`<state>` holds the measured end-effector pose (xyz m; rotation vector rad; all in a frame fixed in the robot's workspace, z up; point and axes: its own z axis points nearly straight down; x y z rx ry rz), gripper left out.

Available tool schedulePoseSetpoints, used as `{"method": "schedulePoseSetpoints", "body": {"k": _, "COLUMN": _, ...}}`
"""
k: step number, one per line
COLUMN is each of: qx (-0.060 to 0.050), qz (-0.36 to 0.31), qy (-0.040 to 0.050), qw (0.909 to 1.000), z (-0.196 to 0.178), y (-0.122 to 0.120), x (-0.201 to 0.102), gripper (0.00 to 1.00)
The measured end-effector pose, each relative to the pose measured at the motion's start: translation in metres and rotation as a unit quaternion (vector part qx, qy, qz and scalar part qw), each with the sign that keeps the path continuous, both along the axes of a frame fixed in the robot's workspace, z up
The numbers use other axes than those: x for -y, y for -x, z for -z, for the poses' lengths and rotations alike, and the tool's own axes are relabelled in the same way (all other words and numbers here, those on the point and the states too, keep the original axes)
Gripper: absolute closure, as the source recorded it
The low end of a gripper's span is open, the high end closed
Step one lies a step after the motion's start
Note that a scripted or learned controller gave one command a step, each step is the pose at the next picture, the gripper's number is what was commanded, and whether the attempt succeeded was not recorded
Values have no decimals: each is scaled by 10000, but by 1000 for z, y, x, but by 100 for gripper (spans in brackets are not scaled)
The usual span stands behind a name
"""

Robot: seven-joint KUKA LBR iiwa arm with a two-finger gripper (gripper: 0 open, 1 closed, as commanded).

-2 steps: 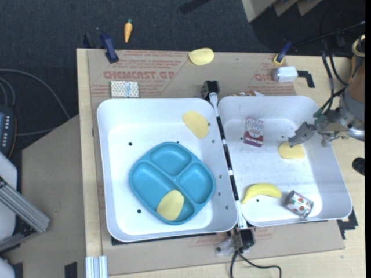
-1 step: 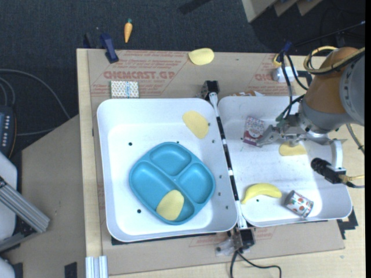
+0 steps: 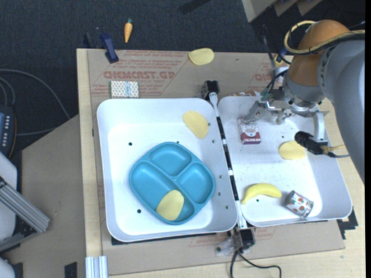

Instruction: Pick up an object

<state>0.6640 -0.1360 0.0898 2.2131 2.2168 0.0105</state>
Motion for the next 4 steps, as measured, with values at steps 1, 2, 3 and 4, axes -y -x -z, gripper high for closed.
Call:
{"method": "schedulePoseSetpoints", "body": {"k": 1, "qx": -5, "qz": 3, "qy": -5, "qw": 10000, "z": 0, "y": 13, "x": -43, "gripper": 0}}
{"method": "schedulePoseSetpoints", "body": {"k": 2, "qx": 6, "qz": 9, "qy": -9, "qw": 10000, "z": 0, "y": 32, "x": -31, "gripper": 0}}
{"method": "schedulePoseSetpoints", "body": {"k": 3, "qx": 9, "qz": 12, "qy": -1, "qw": 10000, "z": 0, "y": 58, "x": -43, "gripper": 0}}
{"method": "schedulePoseSetpoints", "body": {"k": 4, "qx": -8, "qz": 5, "qy": -13, "qw": 10000, "z": 0, "y": 29, "x": -23, "gripper": 0}}
